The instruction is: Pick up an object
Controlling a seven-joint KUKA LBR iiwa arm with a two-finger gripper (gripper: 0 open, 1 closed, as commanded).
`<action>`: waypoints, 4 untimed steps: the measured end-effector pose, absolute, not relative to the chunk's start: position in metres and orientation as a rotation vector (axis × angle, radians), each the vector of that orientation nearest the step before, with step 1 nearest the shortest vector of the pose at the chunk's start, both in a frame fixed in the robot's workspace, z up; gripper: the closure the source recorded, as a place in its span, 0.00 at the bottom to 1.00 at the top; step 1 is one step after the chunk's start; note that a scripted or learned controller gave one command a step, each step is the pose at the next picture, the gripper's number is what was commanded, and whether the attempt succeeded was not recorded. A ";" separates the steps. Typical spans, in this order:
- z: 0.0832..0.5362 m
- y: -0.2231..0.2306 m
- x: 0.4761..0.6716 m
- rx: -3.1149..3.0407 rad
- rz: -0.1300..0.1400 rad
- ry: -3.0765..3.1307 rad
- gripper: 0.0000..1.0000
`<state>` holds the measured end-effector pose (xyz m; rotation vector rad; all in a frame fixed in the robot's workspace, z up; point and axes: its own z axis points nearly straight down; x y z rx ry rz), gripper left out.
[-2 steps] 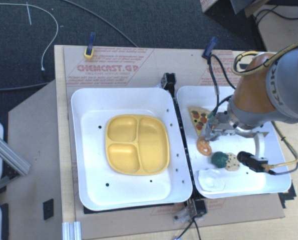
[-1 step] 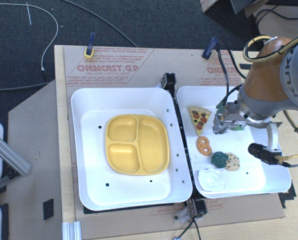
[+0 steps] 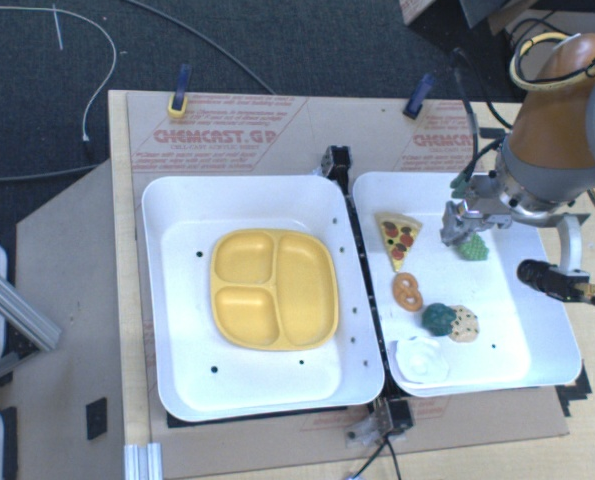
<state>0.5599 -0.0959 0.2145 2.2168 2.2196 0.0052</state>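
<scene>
Green object (image 3: pixel 474 248): a small, lumpy green piece lay in the right bin (image 3: pixel 537 368), directly under and touching the tip of the jaws (image 3: pixel 464 230), a shade to their lower right.
Jaws: hung low over the bin's upper middle; whether they were spread or pressed together could not be told, and nothing was clearly pinched between them.
Long axis: the green piece looked roughly round, with no clear long axis or pointing direction.
Nearest alternatives: pizza slice (image 3: pixel 399 239) lay to the left of the jaws, tip pointing down-left; pretzel (image 3: pixel 408 292) and teal lump (image 3: pixel 438 318) with cookie (image 3: pixel 463 325) sat below them, well apart.
Judgement: the green piece seemed the target, needing only a short descent.
Left bin: held a yellow divided plate (image 3: pixel 275 288), far left of the jaws.
</scene>
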 end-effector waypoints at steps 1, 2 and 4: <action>0.228 -0.096 0.561 2.219 0.003 2.221 1.00; 0.219 -0.043 0.565 2.219 -0.001 2.229 1.00; 0.218 0.072 0.568 2.214 0.004 2.230 1.00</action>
